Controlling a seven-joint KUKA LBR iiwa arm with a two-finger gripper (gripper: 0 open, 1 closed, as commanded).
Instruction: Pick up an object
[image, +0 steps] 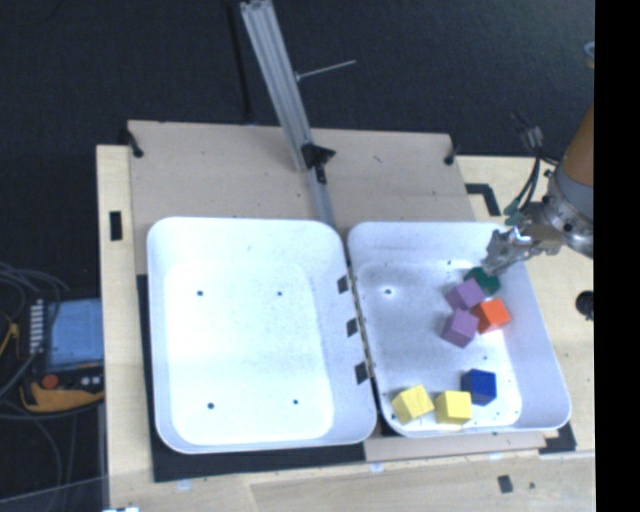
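Down at the near edge of the right bin (530, 330) sit two yellow blocks (412, 403), side by side and just about touching, with a blue block (481, 385) tucked in just beside the right-hand one. Further up the bin, we've got the cluster: two purple blocks (465, 294), one above the other and close together, the lower one tilted, and an orange block (492, 315) pressed in against their right side. At the top of that cluster there's a small green block (487, 282), touching the upper purple one.

And right there is the action: the gripper (497, 252) comes in from the right, angled down and to the left, its tip hovering just above the green block, at the upper right part of the bin. How its claw stands I cannot tell; the tip is too small and blurred at this angle, and nothing is visibly caught in it. Every block lies on the bin floor.

Over on the left, the left bin (250, 330) lies flush beside the right one, the two meeting along the centre seam. A slanted metal pole (290, 100) runs from the top of the view down toward the bench between the bins.
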